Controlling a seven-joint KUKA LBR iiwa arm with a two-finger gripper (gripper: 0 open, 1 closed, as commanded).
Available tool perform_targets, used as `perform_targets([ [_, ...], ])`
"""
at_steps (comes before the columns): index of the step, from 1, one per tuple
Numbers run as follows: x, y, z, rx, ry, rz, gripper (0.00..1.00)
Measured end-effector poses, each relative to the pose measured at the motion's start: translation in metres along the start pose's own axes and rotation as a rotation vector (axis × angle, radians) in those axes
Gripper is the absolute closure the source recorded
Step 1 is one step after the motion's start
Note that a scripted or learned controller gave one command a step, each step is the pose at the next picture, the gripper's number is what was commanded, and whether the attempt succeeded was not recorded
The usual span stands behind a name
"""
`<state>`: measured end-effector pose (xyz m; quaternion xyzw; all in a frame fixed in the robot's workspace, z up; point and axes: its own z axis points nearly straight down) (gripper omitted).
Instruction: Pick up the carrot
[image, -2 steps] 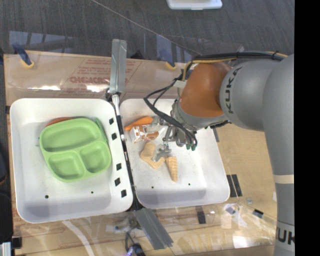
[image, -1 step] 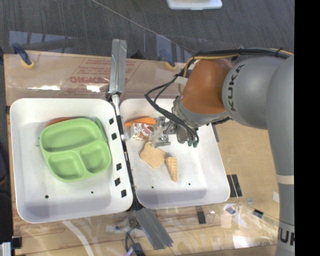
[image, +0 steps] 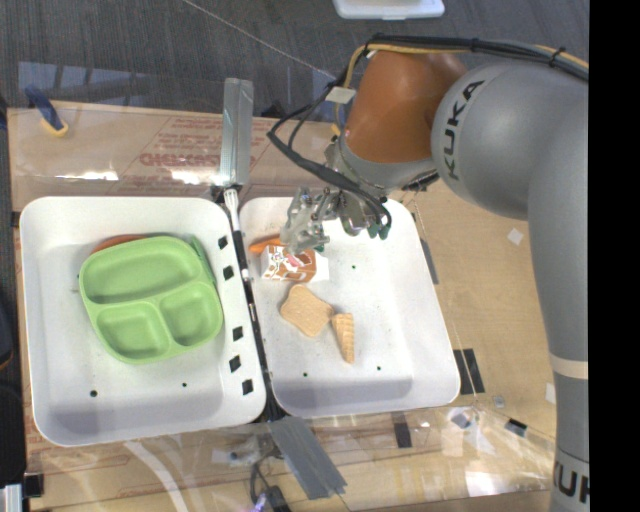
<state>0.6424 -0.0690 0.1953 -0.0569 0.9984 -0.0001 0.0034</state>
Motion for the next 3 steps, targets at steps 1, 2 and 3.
perform_targets([
  [1,0.024,-0.039,-0.063,0.003,-0.001,-0.134,1.0],
  [2,0.005,-0.087,-0.054,0.0,0.003,-0.356,1.0],
  [3,0.0,-0.143,-0.083,0.001,0.001,-0.783,1.0],
])
